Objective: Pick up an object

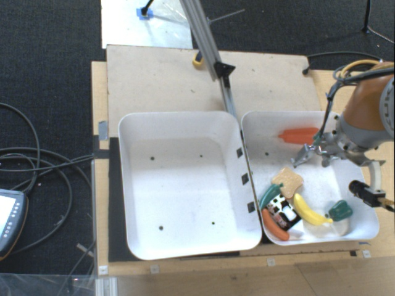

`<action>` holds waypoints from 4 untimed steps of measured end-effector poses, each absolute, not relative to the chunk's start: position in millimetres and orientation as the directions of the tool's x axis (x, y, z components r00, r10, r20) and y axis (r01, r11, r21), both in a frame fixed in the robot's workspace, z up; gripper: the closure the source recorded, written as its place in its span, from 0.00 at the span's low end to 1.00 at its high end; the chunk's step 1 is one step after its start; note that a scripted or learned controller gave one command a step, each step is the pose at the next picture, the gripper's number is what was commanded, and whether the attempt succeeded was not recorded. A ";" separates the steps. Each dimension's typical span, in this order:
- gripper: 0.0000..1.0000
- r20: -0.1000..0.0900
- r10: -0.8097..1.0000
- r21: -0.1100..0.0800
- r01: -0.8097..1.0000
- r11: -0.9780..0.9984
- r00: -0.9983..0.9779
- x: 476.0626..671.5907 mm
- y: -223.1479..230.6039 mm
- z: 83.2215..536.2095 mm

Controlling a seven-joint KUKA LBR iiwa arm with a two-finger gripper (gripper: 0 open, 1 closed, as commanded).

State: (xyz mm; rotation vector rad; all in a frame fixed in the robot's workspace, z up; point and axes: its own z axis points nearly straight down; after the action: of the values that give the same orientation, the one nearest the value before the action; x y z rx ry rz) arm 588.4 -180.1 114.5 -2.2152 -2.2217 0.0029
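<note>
A dark carpeted floor [49,48] surrounds a pale wooden counter [160,82], and a bundle of black cables [43,162] runs across the floor at the left toward a handheld control pendant [9,217] with a lit screen. A slanted metal pole [207,39] crosses the counter from the top and ends at the seam between the bins. No brand, label or writing can be read anywhere.

Two shallow white bins sit side by side on the counter. The left bin [133,184] is the larger in view, its floor marked with a few small dark dots. The right bin [259,131] holds all the loose objects.

The grey arm with its orange band [367,103] reaches over the right bin from the right, and its end effector [308,153] hangs over the bin's middle, just below an orange carrot-shaped toy [297,135] lying near the far wall. Whether the end effector is open or closed cannot be told, and nothing is visibly between its tips.

The other objects cluster in the bin's near part: one yellow banana [308,210], one tan slice of bread [288,179], one red-orange sausage-shaped toy [274,225], one small black-and-white piece [284,210], one teal curved piece [269,194] and one green piece [340,210] at the near right corner.
</note>
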 end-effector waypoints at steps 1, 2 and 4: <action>0.00 0.000 1.000 0.000 1.000 0.002 -0.002 589.1 -179.8 90.2; 1.00 -0.001 1.000 0.004 1.000 0.002 -0.002 590.1 -180.4 102.1; 1.00 -0.003 1.000 0.008 1.000 0.006 -0.006 602.6 -183.7 217.0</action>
State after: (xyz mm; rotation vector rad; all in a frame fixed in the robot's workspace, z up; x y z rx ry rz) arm 602.6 -183.7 217.0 -2.2203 -2.2335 -0.0062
